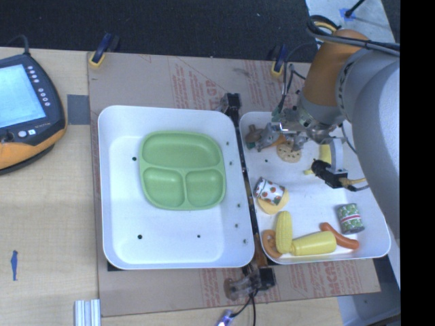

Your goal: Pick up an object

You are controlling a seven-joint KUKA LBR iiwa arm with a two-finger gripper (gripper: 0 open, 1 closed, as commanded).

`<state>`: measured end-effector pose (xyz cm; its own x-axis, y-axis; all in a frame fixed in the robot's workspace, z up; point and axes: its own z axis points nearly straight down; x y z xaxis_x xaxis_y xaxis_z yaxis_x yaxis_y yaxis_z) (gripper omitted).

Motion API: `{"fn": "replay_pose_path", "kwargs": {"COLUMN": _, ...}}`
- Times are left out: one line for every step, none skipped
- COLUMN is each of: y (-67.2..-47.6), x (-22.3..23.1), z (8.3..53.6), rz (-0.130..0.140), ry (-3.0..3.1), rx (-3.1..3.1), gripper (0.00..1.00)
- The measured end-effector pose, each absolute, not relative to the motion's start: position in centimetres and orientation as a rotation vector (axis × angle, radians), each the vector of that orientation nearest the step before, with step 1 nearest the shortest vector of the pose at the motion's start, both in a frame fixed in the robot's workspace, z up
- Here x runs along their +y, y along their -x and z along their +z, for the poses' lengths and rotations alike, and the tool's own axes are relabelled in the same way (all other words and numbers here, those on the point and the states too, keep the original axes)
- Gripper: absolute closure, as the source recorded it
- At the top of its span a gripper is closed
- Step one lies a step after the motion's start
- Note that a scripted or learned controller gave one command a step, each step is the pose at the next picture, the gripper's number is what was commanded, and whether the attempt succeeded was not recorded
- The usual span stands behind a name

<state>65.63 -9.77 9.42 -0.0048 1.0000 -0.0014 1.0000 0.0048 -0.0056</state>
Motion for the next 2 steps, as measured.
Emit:
{"fn": "replay_pose_path", "kwargs": {"y": -65.61, "x": -9.64, "z": 9.43, "rz": 0.011, "ry": 2.216, "rx": -2.224, "gripper": 0.00}}
{"fn": "replay_pose_path", "kwargs": {"y": -65.67, "x": -10.03, "z": 9.40, "rz": 0.005, "ry": 2.214, "rx": -2.224, "gripper": 0.00}}
